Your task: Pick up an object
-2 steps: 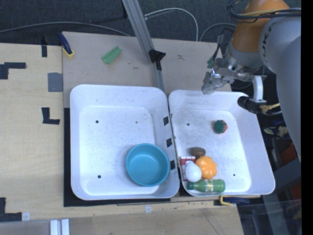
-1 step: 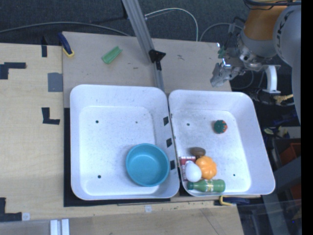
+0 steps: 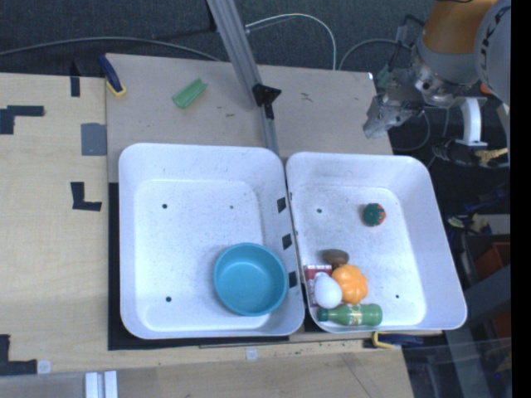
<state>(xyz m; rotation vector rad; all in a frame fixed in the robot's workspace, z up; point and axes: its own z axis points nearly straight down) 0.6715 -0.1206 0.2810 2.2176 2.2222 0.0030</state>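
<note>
Lying at the near edge of the right bin (image 3: 431, 222): green bottle (image 3: 352, 314), on its side. Touching it, just behind: white egg (image 3: 328, 291) and orange ball (image 3: 350, 282). Behind those, small brown lump (image 3: 335, 257). Farther back and alone, little green and red ball (image 3: 373, 214). Sitting in the left bin (image 3: 141, 222), near its front: blue bowl (image 3: 250, 278). Up beyond the right bin, above the desk (image 3: 50, 247): pincer (image 3: 380, 121), holding nothing. Open or closed? Cannot tell.
</note>
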